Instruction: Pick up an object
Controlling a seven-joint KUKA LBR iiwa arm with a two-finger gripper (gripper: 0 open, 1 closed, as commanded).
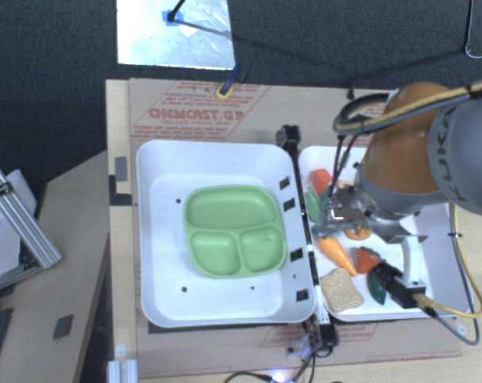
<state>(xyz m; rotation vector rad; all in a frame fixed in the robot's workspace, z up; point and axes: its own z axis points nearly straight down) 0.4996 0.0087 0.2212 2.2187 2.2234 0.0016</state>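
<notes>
My gripper (331, 216) hangs low over the left part of the right bin (432, 250), among several toy foods. Just below it lies an orange carrot (335, 253). A green item (312, 204) sits at its left, and a red-orange piece (321, 180) lies a little farther back. A small brown-orange round thing (357, 232) shows just to the gripper's right. No object is visibly held.
A red piece (367, 258), a beige bread slice (341, 290) and a dark green item (377, 288) lie near the right bin's front. The left bin (157, 214) holds a green divided plate (231, 230). The arm covers the right bin's back.
</notes>
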